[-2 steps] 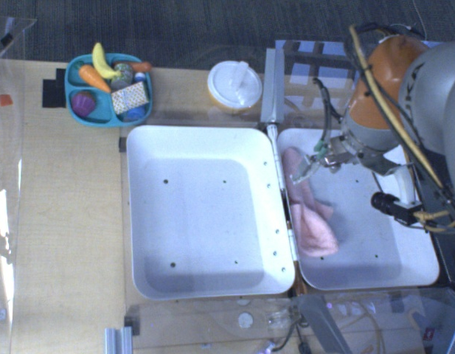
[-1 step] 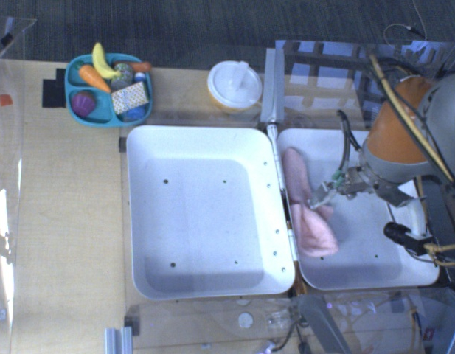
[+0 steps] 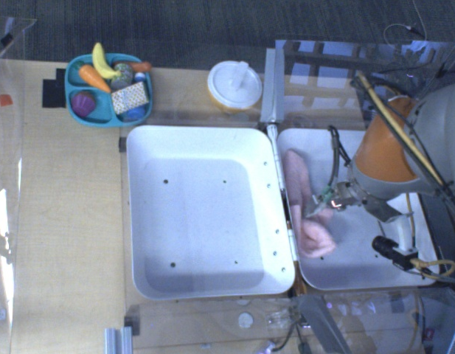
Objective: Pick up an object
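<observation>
Pincer [image 3: 321, 203] low in right bin [image 3: 360, 268], touching pink cloth [image 3: 304, 205], grip state unclear

No text, label, brand or number is readable anywhere; nothing here carries a legible sign.

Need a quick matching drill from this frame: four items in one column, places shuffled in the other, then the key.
Things:
1. pink cloth
2. blue divided tray of toy food
3. white round lid
4. gripper

Places:
A. on the bench beyond the left bin, far left
B. in the right bin, along its left wall
C. on the bench beyond the bins, near the gap between them
D. low over the right bin, at the cloth's right edge

Pairs: 1-B, 2-A, 3-C, 4-D
</observation>
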Action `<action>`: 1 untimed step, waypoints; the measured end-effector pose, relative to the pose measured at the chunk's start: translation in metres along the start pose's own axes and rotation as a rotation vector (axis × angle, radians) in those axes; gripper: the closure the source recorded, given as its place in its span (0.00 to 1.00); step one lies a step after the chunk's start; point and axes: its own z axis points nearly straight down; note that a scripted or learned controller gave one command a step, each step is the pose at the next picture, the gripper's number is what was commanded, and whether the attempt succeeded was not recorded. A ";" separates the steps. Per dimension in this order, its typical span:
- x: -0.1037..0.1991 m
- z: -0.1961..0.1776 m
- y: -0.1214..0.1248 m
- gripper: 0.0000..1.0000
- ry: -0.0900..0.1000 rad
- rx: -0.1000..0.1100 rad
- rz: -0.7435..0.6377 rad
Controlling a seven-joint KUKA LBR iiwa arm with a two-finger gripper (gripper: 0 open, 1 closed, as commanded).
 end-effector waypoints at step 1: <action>0.002 -0.011 0.003 1.00 0.001 -0.006 -0.004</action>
